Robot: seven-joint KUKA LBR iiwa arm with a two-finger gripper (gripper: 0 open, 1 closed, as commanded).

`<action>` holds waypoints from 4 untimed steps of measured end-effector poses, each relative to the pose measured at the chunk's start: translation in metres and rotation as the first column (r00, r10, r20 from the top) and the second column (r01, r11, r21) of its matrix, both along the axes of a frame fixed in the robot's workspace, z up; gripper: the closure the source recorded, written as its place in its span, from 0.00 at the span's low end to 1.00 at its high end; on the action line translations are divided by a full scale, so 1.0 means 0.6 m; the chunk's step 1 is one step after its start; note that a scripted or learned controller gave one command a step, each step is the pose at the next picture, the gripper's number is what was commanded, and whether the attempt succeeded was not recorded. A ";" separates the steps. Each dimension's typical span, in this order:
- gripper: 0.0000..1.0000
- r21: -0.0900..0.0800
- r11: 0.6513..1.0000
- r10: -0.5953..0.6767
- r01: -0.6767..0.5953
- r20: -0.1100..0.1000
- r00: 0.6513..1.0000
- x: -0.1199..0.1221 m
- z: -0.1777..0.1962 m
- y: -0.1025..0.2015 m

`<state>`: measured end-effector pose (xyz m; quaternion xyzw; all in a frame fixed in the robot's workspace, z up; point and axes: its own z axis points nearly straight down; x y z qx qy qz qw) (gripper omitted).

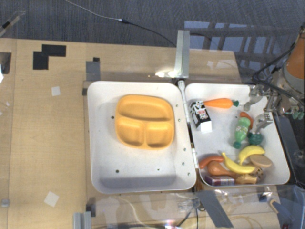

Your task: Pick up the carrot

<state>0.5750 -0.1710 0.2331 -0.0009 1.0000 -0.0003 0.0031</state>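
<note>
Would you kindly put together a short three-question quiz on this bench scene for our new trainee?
1. True or false: the carrot lies in the left bin.
2. What sits in the left bin? A) a yellow tray B) a banana C) a green bottle
3. Fill in: the gripper is at the right bin's ____ edge in the view, apart from the carrot.

Key
1. False: it lies at the back of the right bin, beside the milk carton.
2. A
3. right
</note>
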 end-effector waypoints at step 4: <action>1.00 0.005 0.932 -0.363 0.363 0.007 0.932 0.128 -0.074 0.178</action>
